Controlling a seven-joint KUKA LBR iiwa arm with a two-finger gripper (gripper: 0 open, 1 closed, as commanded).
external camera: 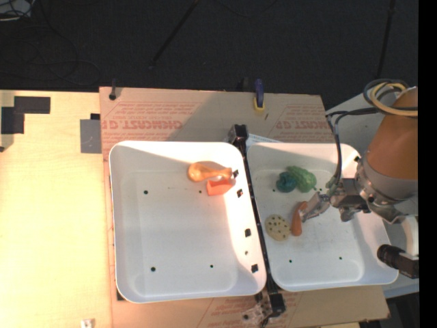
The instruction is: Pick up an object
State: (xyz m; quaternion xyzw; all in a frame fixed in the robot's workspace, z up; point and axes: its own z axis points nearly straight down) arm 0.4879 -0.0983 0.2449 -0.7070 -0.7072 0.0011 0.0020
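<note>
The backdrop is dark, with loose cables trailing across it. A pale wooden bench (48,217) carries a sheet of printed cardboard (171,118), and on that sit two shallow white bins side by side, clipped together along their shared wall.

The left bin (171,265) holds an orange rounded object (205,171) with a small orange-red block (219,186) touching it, both near the bin's far edge by the dividing wall. The right bin (328,265) holds a green and blue crumpled lump (295,180) toward the far edge, a tan perforated disc (276,227) close to the dividing wall, and a red-orange elongated piece (298,221) just beside the disc.

The arm enters from the bench's right side, and its end effector (311,209) is low in the right bin, directly at the upper end of the red-orange piece. This position suggests that piece is the chosen target. It appears slim, smooth and slightly tilted, so a narrow pinch across its width should suit it. Whether the end effector is spread or pinching cannot be determined; no grasp is confirmed.
</note>
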